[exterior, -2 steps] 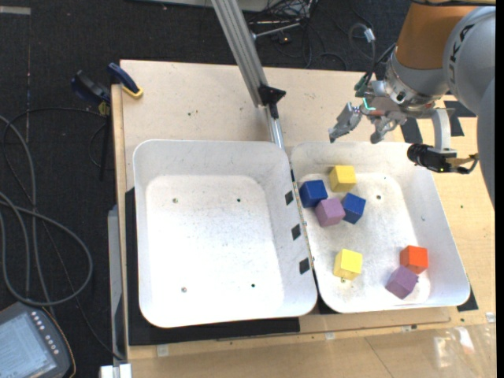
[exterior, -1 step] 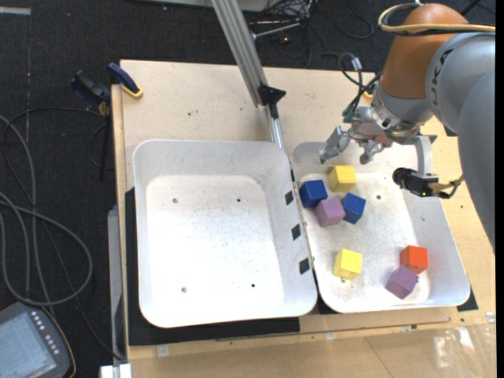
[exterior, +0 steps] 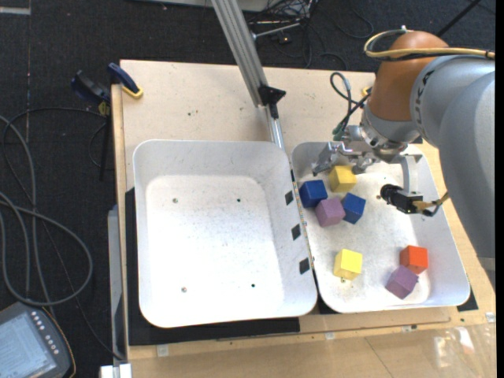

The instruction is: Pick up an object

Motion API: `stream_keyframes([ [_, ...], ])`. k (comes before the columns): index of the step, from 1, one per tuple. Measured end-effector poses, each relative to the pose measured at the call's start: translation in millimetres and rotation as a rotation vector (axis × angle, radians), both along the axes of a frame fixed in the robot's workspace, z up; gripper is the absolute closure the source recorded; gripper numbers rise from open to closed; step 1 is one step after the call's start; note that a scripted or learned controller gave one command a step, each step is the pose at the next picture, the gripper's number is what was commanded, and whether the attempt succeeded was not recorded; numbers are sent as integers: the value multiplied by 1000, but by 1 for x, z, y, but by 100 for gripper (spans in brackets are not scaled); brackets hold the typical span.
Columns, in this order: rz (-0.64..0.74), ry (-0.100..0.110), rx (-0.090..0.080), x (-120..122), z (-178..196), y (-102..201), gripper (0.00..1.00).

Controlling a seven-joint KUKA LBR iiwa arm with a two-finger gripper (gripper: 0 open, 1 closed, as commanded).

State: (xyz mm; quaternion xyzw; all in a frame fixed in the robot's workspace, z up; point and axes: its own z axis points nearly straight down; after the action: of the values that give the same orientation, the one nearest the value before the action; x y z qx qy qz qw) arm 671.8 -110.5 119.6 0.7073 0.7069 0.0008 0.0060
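— Where the two white bins sit side by side on the surface [exterior: 197,101], what lies in them?
— Right bin [exterior: 441,211]: two yellow cubes [exterior: 342,179] [exterior: 348,263], two blue [exterior: 313,193] [exterior: 354,207], two purple [exterior: 330,211] [exterior: 402,281], one orange [exterior: 413,257].
— And the claw [exterior: 346,157]?
— Low over the bin's far end, just above the upper yellow cube; whether its grip is wide or narrow, I cannot tell.
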Motion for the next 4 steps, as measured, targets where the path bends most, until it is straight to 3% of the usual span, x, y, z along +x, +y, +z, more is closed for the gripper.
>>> stream_keyframes([
  [1,0,-8,2,4,0,0,0],
  [2,1,-14,0,5,10,0,100],
  [3,-1,3,6,-3,64,-4,100],
  [4,3,1,6,-9,123,2,100],
])
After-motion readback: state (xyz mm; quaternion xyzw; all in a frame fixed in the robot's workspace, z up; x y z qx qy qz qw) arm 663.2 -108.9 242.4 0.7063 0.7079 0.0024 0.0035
